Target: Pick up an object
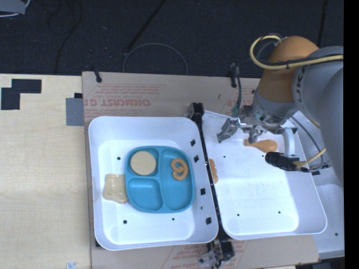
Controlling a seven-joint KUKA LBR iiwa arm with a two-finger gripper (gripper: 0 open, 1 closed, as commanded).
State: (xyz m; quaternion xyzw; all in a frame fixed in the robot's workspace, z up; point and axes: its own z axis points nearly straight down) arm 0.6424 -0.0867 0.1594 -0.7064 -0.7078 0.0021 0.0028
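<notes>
I see the pale wooden table (39, 167) carrying a brown cardboard sheet (146, 97) with red printing. On that sheet two shallow white bins sit side by side, touching along a black divider: the left bin (106, 228) and the right bin (269, 217).

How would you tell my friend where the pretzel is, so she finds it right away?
Look at the left shallow white plastic bin and find the blue plastic tray with three compartments lying in it. The small brown twisted pretzel sits in the tray's upper right compartment. Unlike the round tan cracker in the next compartment, it has loops with holes.
</notes>
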